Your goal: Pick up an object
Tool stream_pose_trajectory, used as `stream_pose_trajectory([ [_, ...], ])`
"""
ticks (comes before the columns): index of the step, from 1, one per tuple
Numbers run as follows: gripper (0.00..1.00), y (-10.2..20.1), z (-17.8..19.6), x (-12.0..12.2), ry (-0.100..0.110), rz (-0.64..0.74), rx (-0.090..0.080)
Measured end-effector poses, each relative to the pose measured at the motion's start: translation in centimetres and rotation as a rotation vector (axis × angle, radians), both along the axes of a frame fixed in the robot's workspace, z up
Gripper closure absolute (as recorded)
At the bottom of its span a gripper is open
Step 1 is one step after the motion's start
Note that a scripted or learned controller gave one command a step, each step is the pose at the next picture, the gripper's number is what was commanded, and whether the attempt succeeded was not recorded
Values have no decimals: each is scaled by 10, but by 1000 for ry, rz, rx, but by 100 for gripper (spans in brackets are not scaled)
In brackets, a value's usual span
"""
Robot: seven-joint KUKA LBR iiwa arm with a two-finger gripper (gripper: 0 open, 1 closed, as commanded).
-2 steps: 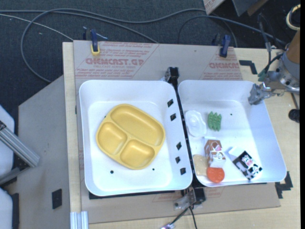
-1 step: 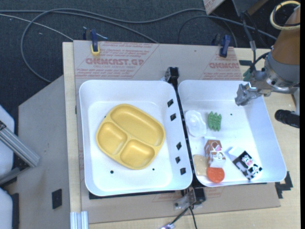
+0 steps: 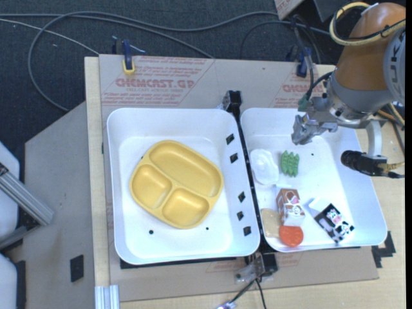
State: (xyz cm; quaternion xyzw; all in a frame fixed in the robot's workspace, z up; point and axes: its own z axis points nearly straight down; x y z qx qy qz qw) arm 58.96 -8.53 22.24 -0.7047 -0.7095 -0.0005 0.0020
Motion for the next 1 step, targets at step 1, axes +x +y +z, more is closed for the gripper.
stream_pose_trajectory([
  [1,100,53,-9,-3,1,-1,-1],
])
